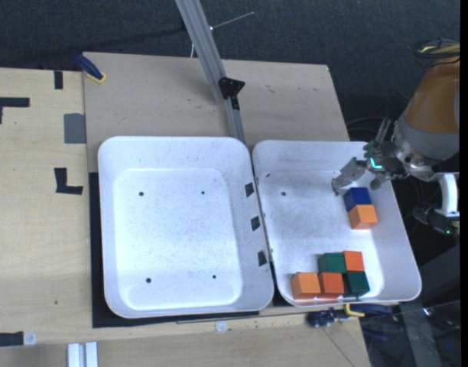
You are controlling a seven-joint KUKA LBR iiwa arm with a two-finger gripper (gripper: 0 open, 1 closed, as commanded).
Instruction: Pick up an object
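In the right bin (295, 228) a blue block (357, 197) lies against an orange block (363, 217) near the right wall. My gripper (359, 176) hangs just above and behind the blue block, its two grey fingers spread open with nothing between them. At the bin's front edge sits a cluster of orange and green blocks (335, 274), with one more orange block (305, 284) at its left end.
The left bin (173, 220) lies beside the right one on the wooden bench. A grey metal pole (207, 44) slants from the top down to the bins' shared back corner. The arm's orange band (437, 102) is at the right edge.
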